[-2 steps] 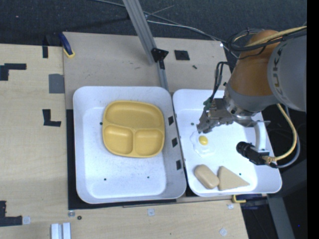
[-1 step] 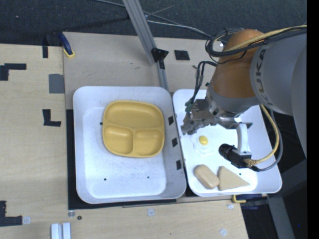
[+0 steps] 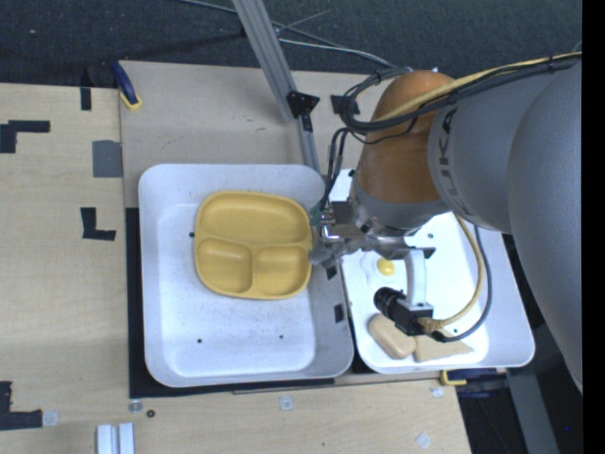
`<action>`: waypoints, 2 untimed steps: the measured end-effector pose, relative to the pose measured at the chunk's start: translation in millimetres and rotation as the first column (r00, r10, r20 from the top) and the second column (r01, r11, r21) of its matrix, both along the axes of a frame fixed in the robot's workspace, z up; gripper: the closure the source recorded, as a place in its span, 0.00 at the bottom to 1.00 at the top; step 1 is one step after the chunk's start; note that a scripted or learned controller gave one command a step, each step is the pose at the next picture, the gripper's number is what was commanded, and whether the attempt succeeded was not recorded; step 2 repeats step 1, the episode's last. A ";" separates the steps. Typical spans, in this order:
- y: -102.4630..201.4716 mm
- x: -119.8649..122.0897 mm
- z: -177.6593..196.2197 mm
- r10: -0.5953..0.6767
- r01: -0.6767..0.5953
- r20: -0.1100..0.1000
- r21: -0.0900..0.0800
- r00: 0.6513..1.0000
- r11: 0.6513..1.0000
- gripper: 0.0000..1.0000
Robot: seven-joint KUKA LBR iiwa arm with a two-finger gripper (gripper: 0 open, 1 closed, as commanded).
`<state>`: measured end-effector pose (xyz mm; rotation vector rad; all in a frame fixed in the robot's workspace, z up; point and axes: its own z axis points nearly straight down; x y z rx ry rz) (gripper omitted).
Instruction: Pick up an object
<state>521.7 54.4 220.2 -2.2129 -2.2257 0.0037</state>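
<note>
A yellow divided plate (image 3: 251, 244) lies flat in the left white bin (image 3: 236, 357), toward its far right corner. In the right bin (image 3: 506, 339), a tan rounded block (image 3: 390, 336) and a flatter tan piece (image 3: 444, 350) rest near the front edge. A small yellow item (image 3: 385, 267) lies further back. My gripper (image 3: 327, 237) hangs under the orange-banded wrist (image 3: 406, 149), over the divide between the bins and right beside the plate's right rim. The wrist hides most of it.
The grey arm (image 3: 529, 178) covers the far half of the right bin. A black part with a yellow cable (image 3: 397, 310) hangs just above the tan block. A slanted metal rod (image 3: 274, 55) runs down to the back of the bins.
</note>
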 end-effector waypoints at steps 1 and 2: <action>45.2 -18.2 7.0 0.000 0.000 0.000 0.000 1.000 1.000 1.00; 45.2 -18.2 7.0 0.000 0.000 0.000 0.000 1.000 1.000 1.00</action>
